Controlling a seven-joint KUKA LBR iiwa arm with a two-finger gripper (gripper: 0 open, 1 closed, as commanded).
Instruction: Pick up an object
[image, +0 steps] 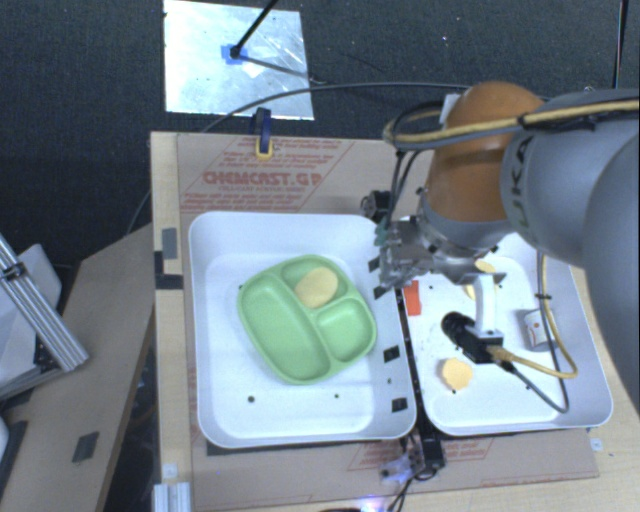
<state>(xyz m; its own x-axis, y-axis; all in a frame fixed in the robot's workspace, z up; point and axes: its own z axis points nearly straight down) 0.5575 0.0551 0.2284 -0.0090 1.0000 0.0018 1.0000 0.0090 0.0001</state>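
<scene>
Two yellow pieces flank your claw (393, 268) over the bins' shared wall. The yellow lump (318, 287) lies nearer, in the green divided plate (290, 350)'s far compartment. The yellow disc (456, 374) sits by the right bin (520, 405)'s front edge. You cannot tell the claw's state.

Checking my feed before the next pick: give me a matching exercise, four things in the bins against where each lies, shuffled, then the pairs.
Things:
1. green plate
2. pale yellow lump
3. yellow round piece
4. orange strip

Places:
A. right bin, towards its camera-side wall
B. on the floor of the left bin
C. right bin, hard by the wall shared with the left bin
D. in a compartment of the plate

Pairs: 1-B, 2-D, 3-A, 4-C
</scene>
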